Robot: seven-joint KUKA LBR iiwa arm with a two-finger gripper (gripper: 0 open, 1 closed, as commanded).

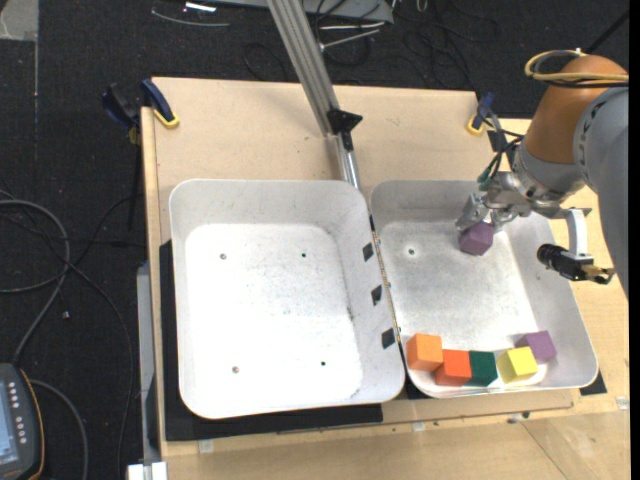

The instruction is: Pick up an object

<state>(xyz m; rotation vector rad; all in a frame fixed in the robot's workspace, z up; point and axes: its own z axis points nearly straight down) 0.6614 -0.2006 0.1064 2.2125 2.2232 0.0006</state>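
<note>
Pincer (480,220) closed on purple block (476,238), over far part of right bin (560,298). Seems the lifting step, block hanging just under fingers. Next, probably raise slowly, well apart from coloured blocks (480,361) at near wall

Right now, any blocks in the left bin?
No: the left bin shows bare white floor, while the coloured blocks line the right bin's near edge.
</note>
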